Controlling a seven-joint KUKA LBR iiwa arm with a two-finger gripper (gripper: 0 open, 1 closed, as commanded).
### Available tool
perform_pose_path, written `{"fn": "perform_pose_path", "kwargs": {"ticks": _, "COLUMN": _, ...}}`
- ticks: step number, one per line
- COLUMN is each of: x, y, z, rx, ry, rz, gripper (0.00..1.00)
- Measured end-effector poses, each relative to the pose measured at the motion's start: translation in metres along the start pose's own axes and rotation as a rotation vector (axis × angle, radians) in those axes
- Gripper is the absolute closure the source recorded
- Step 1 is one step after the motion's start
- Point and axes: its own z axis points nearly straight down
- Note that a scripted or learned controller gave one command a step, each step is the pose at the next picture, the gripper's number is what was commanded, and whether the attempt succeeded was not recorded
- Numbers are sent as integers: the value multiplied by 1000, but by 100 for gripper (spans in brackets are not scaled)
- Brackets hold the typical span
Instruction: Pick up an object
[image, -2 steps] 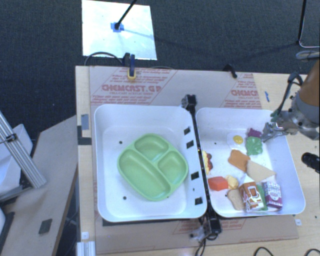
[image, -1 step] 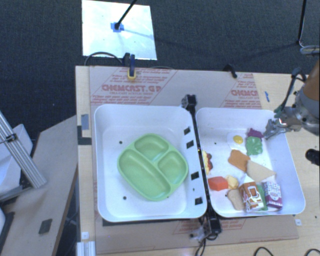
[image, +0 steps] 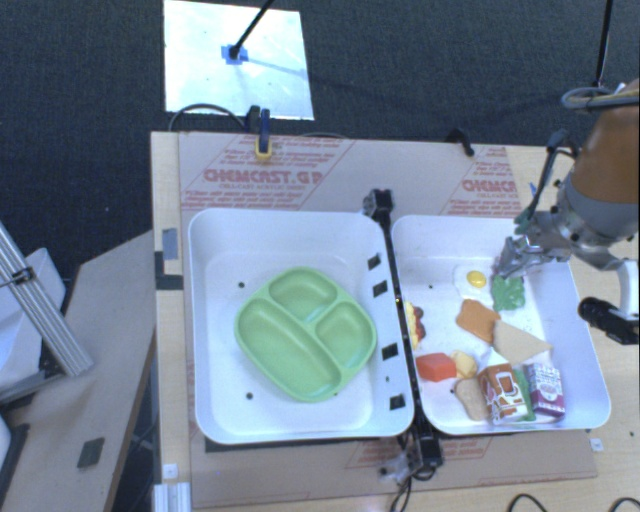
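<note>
Several toy food items lie in the right bin (image: 570, 290). A green leafy piece (image: 508, 293) sits near its back right, with a fried egg (image: 473, 279) just left of it. My gripper (image: 517, 260) hangs directly over the back edge of the green piece, very close to it. In front lie an orange-brown slice (image: 477, 320), a tan wedge (image: 519, 343), a red block (image: 436, 367), a small yellow piece (image: 464, 362) and two printed packets (image: 505, 392) (image: 545, 388).
The left bin (image: 215, 300) holds a green divided plate (image: 305, 333). A black-clipped divider (image: 390, 310) runs between the bins. A small red and yellow item (image: 413, 325) lies against the right bin's left wall. The arm's orange band (image: 610, 160) rises at the right.
</note>
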Motion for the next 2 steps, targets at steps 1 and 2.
{"fn": "perform_pose_path", "kwargs": {"ticks": 1, "x": 62, "y": 18, "z": 10, "rx": -1, "ry": 0, "rz": -2, "gripper": 100}}
{"fn": "perform_pose_path", "kwargs": {"ticks": 2, "x": 59, "y": 19, "z": 11, "rx": 0, "ry": -3, "rz": 4, "gripper": 100}}
